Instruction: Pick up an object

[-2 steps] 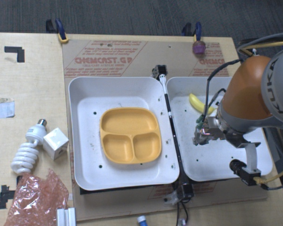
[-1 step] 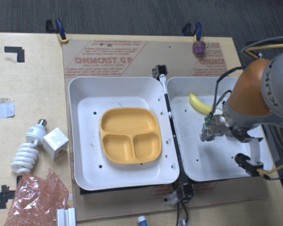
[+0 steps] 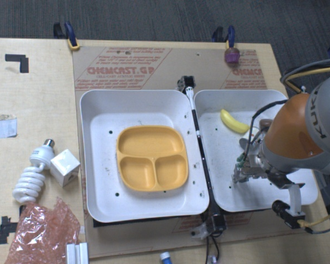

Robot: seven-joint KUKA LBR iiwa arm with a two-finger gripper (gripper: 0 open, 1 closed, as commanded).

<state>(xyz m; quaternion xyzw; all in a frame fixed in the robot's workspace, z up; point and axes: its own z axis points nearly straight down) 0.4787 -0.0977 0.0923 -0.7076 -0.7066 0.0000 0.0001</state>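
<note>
Brown board printed "CHEMCAST" [image 3: 121,69] underlies two white bins — a banana [image 3: 234,122] lies in the right bin [image 3: 209,111] near the lowered gripper [image 3: 243,172], whose finger opening cannot be told.

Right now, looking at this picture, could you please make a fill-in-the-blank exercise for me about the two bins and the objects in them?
1. The yellow divided tray lies in the ____ bin of the view.
2. The fruit in the right bin is a ____.
3. The tray has ____ compartments.
4. The gripper is low over the ____ bin.

Missing words: left; banana; three; right
</note>
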